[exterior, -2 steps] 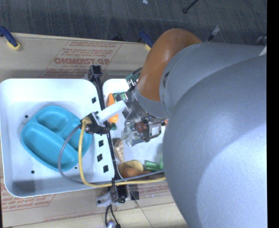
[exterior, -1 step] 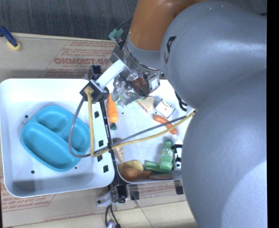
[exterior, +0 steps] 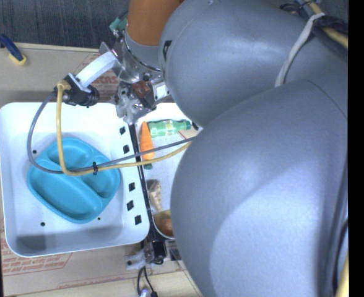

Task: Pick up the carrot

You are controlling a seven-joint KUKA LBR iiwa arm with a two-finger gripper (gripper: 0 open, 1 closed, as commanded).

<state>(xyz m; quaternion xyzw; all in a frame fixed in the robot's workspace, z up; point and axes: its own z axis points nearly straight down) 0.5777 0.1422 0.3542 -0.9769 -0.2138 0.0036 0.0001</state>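
Reaching in from the right, one grey arm (exterior: pixel 262 135) with an orange band (exterior: pixel 154 8) above its wrist covers most of the right-hand bin. Its gripper (exterior: pixel 131 107) hangs over the divider where the two white bins meet, near their far edge. Whether it is wide, narrow or holding anything cannot be told, since the wrist hardware hides that part.

One carrot (exterior: pixel 146 143) lies in the right bin (exterior: pixel 169 113), close against the bin's left wall and just below the gripper; nothing shows it being gripped. One green and white packet (exterior: pixel 166 128) lies just beside the carrot's upper end, toward the far edge. Further toward the near edge of the same bin sit one pale brownish item (exterior: pixel 154 193) and one rounded brown item (exterior: pixel 163 223), both partly hidden by the arm and too unclear to name.

The left bin (exterior: pixel 21 184) holds one blue two-compartment dish (exterior: pixel 73 181) around its middle. Two cables, one grey (exterior: pixel 36 125) and one yellow (exterior: pixel 60 135), loop from the wrist down over the dish and back across the divider.
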